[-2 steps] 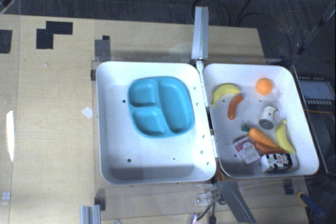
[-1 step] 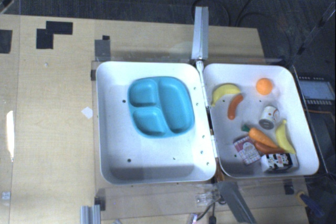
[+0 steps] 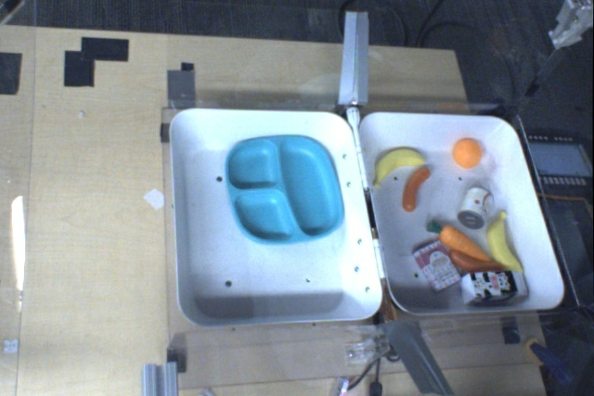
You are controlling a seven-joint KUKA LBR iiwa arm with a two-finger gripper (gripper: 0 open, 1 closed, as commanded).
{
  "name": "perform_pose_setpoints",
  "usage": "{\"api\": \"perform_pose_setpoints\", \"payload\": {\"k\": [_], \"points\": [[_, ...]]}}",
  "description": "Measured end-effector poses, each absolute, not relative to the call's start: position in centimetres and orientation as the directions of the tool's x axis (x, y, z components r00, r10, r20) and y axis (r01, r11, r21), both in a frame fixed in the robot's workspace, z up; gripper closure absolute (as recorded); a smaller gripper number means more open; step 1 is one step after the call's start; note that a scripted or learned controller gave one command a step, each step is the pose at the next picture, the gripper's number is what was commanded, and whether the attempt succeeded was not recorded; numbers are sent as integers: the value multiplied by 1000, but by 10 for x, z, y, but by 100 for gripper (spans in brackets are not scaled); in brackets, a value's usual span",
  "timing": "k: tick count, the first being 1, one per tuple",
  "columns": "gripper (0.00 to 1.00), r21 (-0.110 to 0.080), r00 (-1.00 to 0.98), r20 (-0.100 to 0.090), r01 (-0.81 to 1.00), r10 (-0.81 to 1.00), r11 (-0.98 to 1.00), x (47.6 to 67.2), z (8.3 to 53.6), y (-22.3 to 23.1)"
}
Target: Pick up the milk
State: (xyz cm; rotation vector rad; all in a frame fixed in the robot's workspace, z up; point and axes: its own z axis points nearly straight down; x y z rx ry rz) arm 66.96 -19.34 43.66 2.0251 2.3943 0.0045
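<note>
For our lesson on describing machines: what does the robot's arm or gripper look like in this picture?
At the upper right edge sits a small, pale grey-white, angular part, probably the gripper, with a thin dark line running down from it. It is too small and blurred to make out markings, cables or finer shape.

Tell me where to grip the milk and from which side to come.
Probably from straight above, closing across the short sides of the milk. It lies flat in the near right corner of the right bin, with the bin wall close on its near and right sides and the carrot and a banana just behind, so side approaches look crowded.
</note>
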Motion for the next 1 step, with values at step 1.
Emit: {"api": "perform_pose_setpoints", "payload": {"k": [1], "points": [[100, 14, -171, -6, 985, 985, 171, 671, 450, -192]]}}
